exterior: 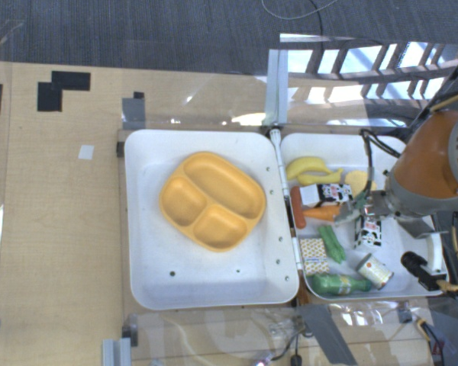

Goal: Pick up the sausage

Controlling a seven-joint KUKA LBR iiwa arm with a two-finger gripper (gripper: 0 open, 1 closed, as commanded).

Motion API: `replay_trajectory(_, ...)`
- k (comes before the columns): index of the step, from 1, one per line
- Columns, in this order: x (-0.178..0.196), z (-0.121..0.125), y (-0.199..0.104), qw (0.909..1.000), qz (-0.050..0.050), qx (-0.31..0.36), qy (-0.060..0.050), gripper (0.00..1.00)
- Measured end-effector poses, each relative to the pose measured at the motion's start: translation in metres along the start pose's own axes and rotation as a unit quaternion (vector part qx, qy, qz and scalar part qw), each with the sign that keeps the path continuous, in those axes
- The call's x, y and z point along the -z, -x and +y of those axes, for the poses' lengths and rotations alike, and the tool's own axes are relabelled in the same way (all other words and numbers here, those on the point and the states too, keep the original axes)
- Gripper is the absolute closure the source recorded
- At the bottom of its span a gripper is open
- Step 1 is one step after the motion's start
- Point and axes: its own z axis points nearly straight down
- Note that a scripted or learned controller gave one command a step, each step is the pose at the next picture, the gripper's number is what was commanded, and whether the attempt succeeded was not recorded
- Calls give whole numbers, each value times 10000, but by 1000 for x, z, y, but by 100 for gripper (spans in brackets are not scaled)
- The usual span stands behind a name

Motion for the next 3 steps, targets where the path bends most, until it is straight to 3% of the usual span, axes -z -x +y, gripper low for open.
replay_trajectory(1,12,-11,-22,9866,83,1624,-106,0)
replay_trajectory(2,2,-20,-28,9659,-21,2588,26,0)
replay_trajectory(3,-1,-14,29,9544,52,2986,18,0)
